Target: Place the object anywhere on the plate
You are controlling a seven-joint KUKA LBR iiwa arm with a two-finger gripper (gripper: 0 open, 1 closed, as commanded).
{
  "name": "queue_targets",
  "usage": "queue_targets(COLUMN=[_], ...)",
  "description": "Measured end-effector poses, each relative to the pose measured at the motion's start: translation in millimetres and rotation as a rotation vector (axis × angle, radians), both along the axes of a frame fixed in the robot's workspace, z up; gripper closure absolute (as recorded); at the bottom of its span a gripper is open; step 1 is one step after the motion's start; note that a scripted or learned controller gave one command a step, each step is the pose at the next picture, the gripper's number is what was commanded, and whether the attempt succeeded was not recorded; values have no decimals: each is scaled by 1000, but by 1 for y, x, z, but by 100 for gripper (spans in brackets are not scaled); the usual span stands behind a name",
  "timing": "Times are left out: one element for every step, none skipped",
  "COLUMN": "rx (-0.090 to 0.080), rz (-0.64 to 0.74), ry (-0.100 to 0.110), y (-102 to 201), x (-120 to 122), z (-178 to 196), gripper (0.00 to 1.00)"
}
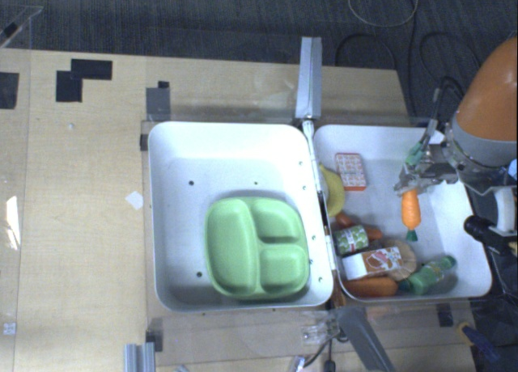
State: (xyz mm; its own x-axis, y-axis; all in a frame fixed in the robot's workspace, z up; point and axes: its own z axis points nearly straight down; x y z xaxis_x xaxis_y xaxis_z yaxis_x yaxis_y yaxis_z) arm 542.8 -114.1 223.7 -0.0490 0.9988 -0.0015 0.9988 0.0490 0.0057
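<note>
A green plate (235, 249) with three sections lies in the left white bin (186, 160), toward its front. My gripper (411, 187) hangs over the right bin (380, 148), near its right wall. A small orange carrot (411, 210) with a green tip pointing down hangs from it, its top end pinched between the fingers. The carrot is above the bin floor, well to the right of the plate.
The right bin holds a yellow banana (333, 190) by the dividing wall, a pink patterned box (350, 171), a green-labelled can (351, 239), a labelled packet (382, 261), a green bottle (428, 275) and a red-orange item (372, 287). A metal post (308, 79) stands behind the bins.
</note>
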Motion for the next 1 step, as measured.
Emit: queue_targets(rx=[2], rz=[-27], ry=[3], y=[68], x=[8], z=[-27], gripper=[100])
